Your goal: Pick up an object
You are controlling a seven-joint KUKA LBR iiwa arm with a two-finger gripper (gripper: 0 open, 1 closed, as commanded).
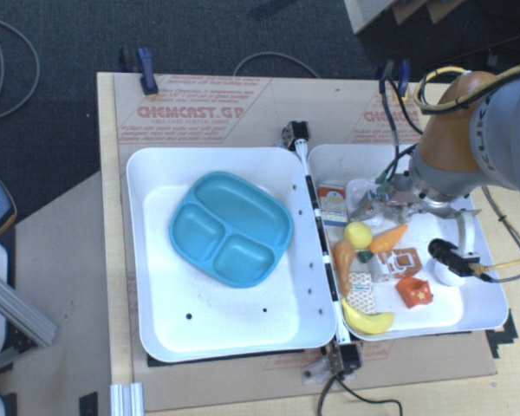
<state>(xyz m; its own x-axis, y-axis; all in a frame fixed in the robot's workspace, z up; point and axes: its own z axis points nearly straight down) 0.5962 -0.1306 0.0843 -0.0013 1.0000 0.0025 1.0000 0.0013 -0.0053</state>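
- Left bin (156, 319): holds a blue divided plate (231, 229), lying flat near the middle, well apart from the pile of small items. It appears to sit here as a drop place; that is a judgement.
- Right bin (481, 315): crowded with small things. A lemon (358, 234) lies just beside an orange carrot (388, 237); a banana (367, 321) rests at the near edge; a red pepper (415, 292) lies to its right; flat packets fill the gaps.
- Gripper (380, 199): low over the far part of the right bin, above the lemon and carrot. Whether the claw is spread or pressed together cannot be told.
- Nothing is seen pinched; the pick is judged not yet made, with the lemon or carrot the likely target.
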